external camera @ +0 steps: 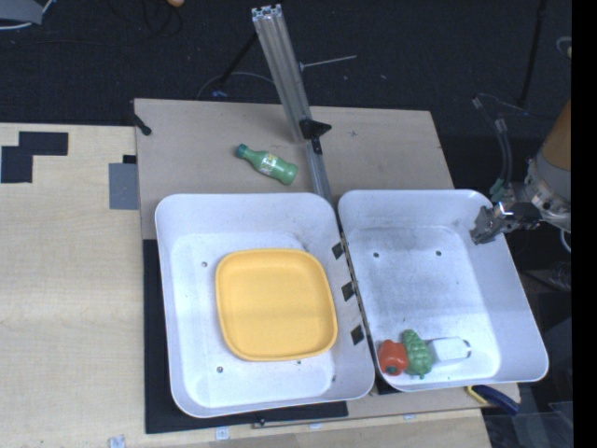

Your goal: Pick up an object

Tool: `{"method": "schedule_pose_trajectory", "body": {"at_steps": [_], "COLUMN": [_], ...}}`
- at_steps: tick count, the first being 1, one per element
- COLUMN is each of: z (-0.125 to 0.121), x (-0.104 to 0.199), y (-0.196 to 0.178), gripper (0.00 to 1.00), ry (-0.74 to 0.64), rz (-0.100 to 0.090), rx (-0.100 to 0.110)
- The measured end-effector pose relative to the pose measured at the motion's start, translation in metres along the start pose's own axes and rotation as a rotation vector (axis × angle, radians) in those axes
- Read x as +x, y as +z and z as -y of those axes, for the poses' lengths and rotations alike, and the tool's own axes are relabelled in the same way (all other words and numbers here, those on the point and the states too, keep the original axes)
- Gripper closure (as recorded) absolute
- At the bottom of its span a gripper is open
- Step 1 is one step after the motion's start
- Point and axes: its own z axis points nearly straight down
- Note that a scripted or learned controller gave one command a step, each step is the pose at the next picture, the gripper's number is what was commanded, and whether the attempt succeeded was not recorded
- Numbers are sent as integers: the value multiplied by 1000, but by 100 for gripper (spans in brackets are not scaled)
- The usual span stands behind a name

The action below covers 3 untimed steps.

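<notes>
Upper centre-left of the frame: a small green bottle (267, 164) lies on its side on the desk (392, 147), outside both bins, just above the left bin's upper rim. It looks like light, stiff plastic; being round, it would likely roll if nudged. A grip across the body, midway along, seems soundest.

Centre-left: the left bin (182, 278) holds a yellow square plate (276, 303), lying flat near the middle of the bin floor. It appears rigid, smooth and light. Its low profile leaves little to grip from above; the raised rim is judged the only usable purchase, and slippage is likely.

Upper centre: a grey metal rail (284, 63) slants down toward the junction of the two bins.

Lower right: the right bin (504, 278) carries a cluster in its lower corner: a red toy pepper-like piece (393, 357), a green knobbly item (419, 354) touching it, and a white flat piece (451, 349) just beside that. All look small and light. The three crowd together, so a grasp on one risks disturbing its neighbours; the red piece at the left end of the cluster offers the clearest approach.

Right edge: the gripper (485, 224) sits over the right bin's upper right rim, well apart from the cluster. Whether the jaws are apart or together cannot be told at this resolution. Nothing is seen between them.
</notes>
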Motion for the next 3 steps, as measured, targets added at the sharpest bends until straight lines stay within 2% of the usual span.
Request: {"method": "schedule_pose_trajectory", "body": {"at_steps": [2, 3], "z": [1, -8], "x": [-1, 47], "y": [-86, -86], "gripper": [100, 100], "ry": [0, -4], "rz": [0, -2], "rx": [0, 4]}}
